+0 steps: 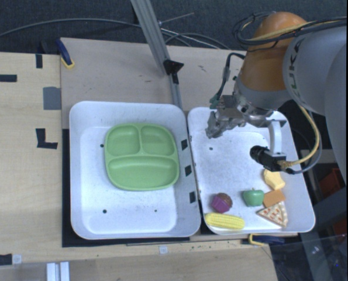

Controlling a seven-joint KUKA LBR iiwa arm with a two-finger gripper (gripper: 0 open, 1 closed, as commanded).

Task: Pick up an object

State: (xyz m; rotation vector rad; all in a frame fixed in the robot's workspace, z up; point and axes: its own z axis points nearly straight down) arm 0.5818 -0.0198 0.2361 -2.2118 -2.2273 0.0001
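My gripper (216, 127) hangs over the back left part of the right bin (232, 157), pointing down, with nothing visible between its fingers. Toy foods lie along that bin's front and right side, well apart from the gripper: a purple round piece (222, 202), a yellow corn cob (224, 221), a green apple-like piece (253, 197), a pizza slice (273, 214), an orange wedge (273, 198) and a yellow cheese block (274, 180).
The left bin (86, 209) holds a green divided plate (141, 156). A metal pole (153, 34) slants down to the bins' back edge. The grey arm with its orange band (276, 45) and cables covers the right bin's back right corner.
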